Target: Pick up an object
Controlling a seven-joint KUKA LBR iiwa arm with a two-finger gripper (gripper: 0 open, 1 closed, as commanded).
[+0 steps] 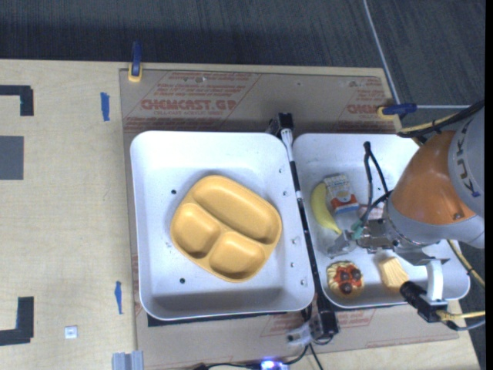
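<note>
Still early, as I judge it: nothing is lifted yet. My gripper (344,241) hangs low over the middle of the right bin (308,154), its metal tip close to the lower end of the banana (323,208), and I see no object held off the bin floor. The banana lies along the right bin's left wall, a small carton (340,192) sits just beside it toward the far edge, a round dark red and orange piece (345,277) rests near the near-left corner, and a tan brush-like thing (393,272) lies near the near edge. Any of these could be the pick; the banana looks the likeliest from where the tip sits. Left to do: close on something and raise it.

The left bin (146,206) holds a yellow divided tray (225,227), well apart from the arm.

The arm's orange band (439,183) and wrist cover the right half of the right bin, so whatever lies there is hidden. The fingers blur into cables and grey metal; I cannot tell whether they are spread or pressed together.
</note>
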